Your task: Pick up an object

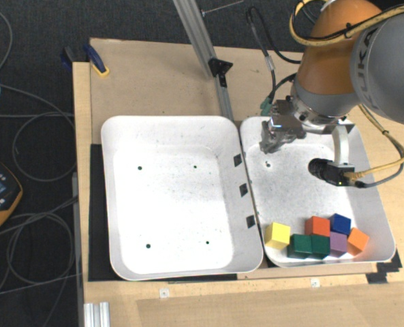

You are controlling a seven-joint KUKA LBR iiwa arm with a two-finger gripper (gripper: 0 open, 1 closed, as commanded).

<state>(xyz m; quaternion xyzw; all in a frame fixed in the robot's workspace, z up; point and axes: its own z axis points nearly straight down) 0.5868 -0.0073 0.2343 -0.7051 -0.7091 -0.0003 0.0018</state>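
Blocks: a cluster of small cubes sits in the lower right of the frame, along the near edge of the right bin (372, 203).
Yellow block (278, 234): leftmost of the cluster, slightly apart from the others.
Green blocks (308, 245): two side by side, just right of the yellow one, against the bin's near rim.
Red block (319, 225): behind the green pair, touching them.
Blue block (340, 223): just right of the red one.
Purple block (338, 242): in front of the blue one, beside the green pair.
Orange block (358, 240): rightmost, tilted, against the purple one.
Gripper (275, 139): in the upper centre-right of the frame, over the far left part of the right bin, well apart from the blocks; nothing is seen between its fingers, and whether they are spread or pressed together cannot be told.
Arm (351, 46): grey with an orange band, entering from the upper right.
Left bin (120, 131): fills the centre-left of the frame, touching the right bin.
Bench (147, 73): pale wood under both bins.
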